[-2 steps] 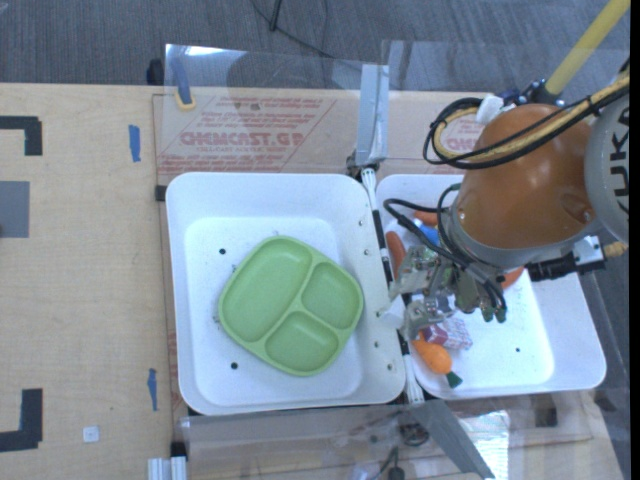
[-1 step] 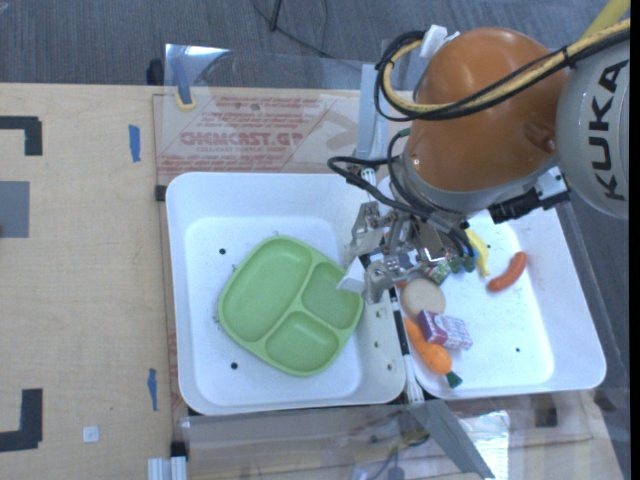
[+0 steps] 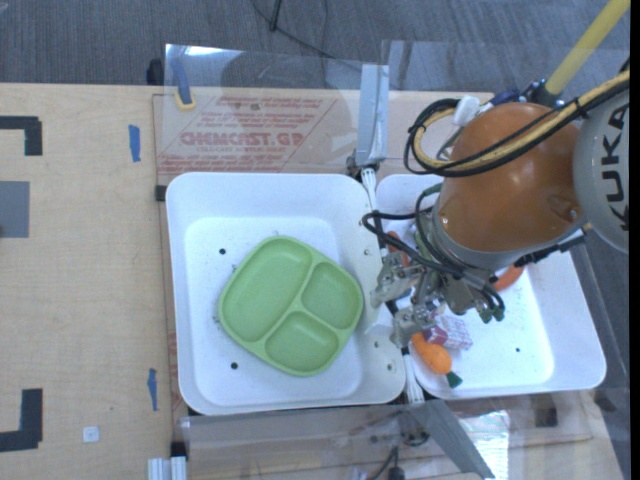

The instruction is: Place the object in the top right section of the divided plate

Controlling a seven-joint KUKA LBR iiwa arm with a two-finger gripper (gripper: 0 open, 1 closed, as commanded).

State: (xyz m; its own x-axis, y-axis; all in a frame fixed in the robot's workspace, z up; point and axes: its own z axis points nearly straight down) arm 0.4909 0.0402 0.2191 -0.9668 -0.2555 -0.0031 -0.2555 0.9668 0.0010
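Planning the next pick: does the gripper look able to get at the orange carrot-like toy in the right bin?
Probably yes. The gripper hangs over the right bin just above the orange toy, which lies uncovered near the bin's left wall, beside a small wrapped item.

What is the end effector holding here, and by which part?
Cannot be told. The end effector hangs low in the right bin, just above an orange carrot-like toy, but the arm hides its tip.

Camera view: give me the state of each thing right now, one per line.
Plate: lying flat in the left bin, turned at an angle.
Carrot: lying in the right bin near its left wall, below the gripper.
Gripper: low over the right bin's left side, above the carrot.
Left bin: holds the plate.
Right bin: holds the carrot.
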